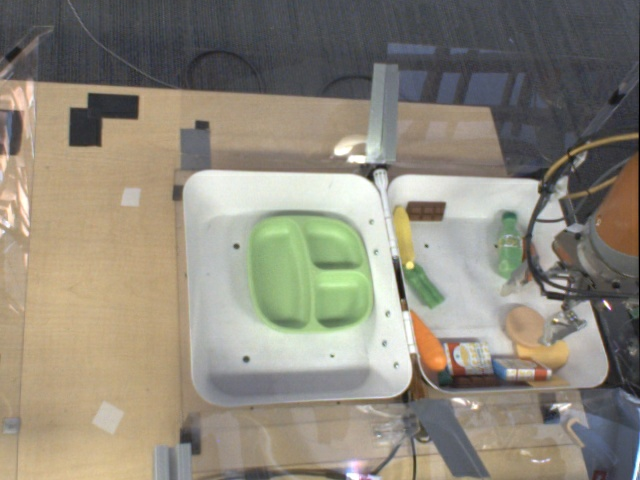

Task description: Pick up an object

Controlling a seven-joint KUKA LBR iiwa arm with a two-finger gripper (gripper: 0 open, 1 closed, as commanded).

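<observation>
Over the right bin's (470,190) right edge, near its front right corner, the end effector (565,320) hangs low on the grey and orange arm (615,230), amid a tangle of cables; whether it stands wide or narrow cannot be told from this slanted view, and nothing is seen caught in it. Just beside it, in that corner of the bin, lie a round tan object (523,322) and a yellow piece (548,352) touching it, so these look like the likeliest targets, though that is only a judgement. Along the bin's front edge rest a small red-labelled jar (466,354) and a tube (520,372), with an orange carrot (428,343) at the front left corner. Against the left wall sit a yellow banana-like item (402,234) and a green block (424,285); a brown bar (427,210) lies by the back edge, and a green bottle (509,243) stands toward the right side. The left bin (210,358) carries a green divided plate (308,272) at its middle. Every object rests on a bin floor, so the pick appears not yet made: the grasp and the lift both remain.
</observation>
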